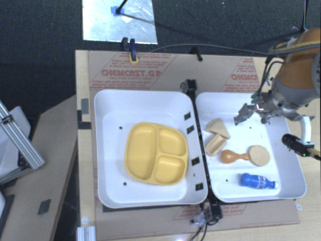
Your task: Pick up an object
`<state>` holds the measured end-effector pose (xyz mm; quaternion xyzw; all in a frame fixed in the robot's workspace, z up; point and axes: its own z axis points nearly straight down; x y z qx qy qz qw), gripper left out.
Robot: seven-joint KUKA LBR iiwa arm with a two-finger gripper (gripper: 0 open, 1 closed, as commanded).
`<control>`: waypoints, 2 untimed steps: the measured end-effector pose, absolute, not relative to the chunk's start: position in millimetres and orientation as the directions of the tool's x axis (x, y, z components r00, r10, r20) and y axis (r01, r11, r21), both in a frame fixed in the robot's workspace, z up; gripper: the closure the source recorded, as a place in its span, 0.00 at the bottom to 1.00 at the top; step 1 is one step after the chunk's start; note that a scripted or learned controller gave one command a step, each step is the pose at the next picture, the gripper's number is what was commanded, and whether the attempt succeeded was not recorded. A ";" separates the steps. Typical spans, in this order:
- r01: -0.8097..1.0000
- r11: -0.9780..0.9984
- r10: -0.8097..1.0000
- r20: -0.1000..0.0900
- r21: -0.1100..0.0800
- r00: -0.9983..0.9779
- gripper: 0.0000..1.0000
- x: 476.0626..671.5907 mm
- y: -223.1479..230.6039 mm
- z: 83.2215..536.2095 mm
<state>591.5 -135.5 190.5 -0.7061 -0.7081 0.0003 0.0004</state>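
Note:
The right bin [287,172] holds three objects. A tan wooden block piece [216,134] lies near its left wall. Right of and below that rests a brown wooden spoon-like piece with a round tan head [247,156]. A small blue bottle [257,181] lies on its side near the front wall. My gripper [255,114] hangs over the back part of this bin, up and to the right of the tan block. Its two dark fingers stand apart, open, with nothing between them.
The left bin [108,134] holds a yellow divided plate [155,153]. A black divider [196,134] with clips runs between the bins. The grey and orange arm [298,69] reaches in at the upper right. A black fitting [296,143] sticks out by the right bin's right wall.

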 end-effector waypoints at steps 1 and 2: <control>1.000 0.001 1.000 0.000 -0.002 -0.001 0.00 587.8 -135.6 148.2; 1.000 0.002 1.000 0.001 -0.003 -0.002 0.00 582.3 -133.8 105.0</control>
